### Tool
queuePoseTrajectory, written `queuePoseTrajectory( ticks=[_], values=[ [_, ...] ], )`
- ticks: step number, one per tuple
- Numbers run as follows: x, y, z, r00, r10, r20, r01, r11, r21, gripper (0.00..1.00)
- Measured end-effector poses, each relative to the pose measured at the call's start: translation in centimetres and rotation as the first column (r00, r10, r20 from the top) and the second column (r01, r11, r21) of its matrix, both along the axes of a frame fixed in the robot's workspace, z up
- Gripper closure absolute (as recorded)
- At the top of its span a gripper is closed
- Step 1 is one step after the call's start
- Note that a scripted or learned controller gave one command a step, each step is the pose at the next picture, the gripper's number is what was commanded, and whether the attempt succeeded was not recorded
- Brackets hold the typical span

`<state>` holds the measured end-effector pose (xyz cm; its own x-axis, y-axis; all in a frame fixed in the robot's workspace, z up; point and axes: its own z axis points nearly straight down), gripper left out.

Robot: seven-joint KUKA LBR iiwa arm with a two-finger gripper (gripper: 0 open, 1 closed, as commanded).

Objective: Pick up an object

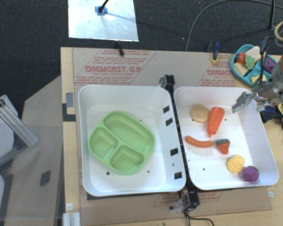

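Observation:
The right bin holds several toy foods. A tan bun lies at its far left, and an orange carrot lies beside it. Closer to the front are an orange sausage, a small red piece with a green top, a yellow corn piece and a purple ball. My gripper hangs over the bin's far right corner, to the right of the carrot, with nothing visibly in it.
A green divided plate lies in the left bin. A blue tray of toys sits on the bench behind the arm. Black clips run along the seam between the bins.

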<state>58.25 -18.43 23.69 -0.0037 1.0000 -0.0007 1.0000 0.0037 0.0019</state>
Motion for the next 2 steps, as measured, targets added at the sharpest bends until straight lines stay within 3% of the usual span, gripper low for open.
queuePoseTrajectory(
  ticks=[1, 2],
  values=[
    [0.1, 0.0, 1.1, 1.000, 0.004, 0.004, -0.004, 1.000, -0.001, 1.00],
    [0.6, -1.5, 20.3, 1.000, 0.002, 0.020, -0.001, 1.000, -0.008, 1.00]
  ],
)
